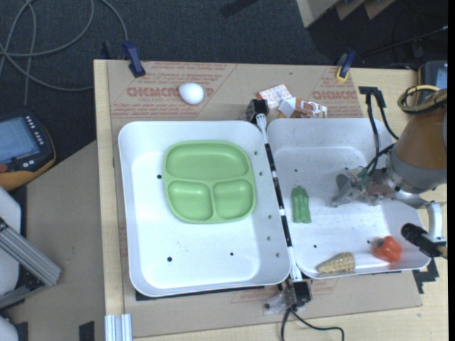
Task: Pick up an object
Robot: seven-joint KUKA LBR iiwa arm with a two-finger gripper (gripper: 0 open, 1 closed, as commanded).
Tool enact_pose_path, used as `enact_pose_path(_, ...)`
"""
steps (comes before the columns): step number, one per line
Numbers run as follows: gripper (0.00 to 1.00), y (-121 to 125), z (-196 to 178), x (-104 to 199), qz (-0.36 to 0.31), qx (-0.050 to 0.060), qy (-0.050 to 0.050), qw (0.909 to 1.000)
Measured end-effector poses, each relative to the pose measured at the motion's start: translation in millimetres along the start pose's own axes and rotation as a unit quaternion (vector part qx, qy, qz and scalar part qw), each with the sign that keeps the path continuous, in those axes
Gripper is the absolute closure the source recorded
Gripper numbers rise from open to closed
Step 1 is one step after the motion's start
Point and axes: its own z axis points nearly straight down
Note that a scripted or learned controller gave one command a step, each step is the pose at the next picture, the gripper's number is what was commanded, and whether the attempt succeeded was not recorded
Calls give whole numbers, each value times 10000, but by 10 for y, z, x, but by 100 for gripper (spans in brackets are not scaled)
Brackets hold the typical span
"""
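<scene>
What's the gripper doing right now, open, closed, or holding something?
Gripper: low in the right bin, nothing visibly held; open or closed cannot be told.

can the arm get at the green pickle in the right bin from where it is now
Probably yes. The green pickle lies alone on the floor of the right bin, just left of the gripper, with nothing between them. The orange piece and corn cob lie nearer the front rim.

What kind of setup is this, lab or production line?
Most likely a robotics lab test bench. Two white bins sit on cardboard clamped to a table, holding toy-like items: a green divided plate, a green block, a red piece. Loose cables lie on the floor and a teach pendant rests nearby.
</scene>
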Motion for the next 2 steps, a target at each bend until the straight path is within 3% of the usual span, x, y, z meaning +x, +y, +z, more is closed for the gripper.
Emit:
enact_pose_path(1, 0, 807, -5, 114, -6, -2, -1, 10000)
enact_pose_path(2, 100, 809, -107, 108, -9, -11, -13, 10000)
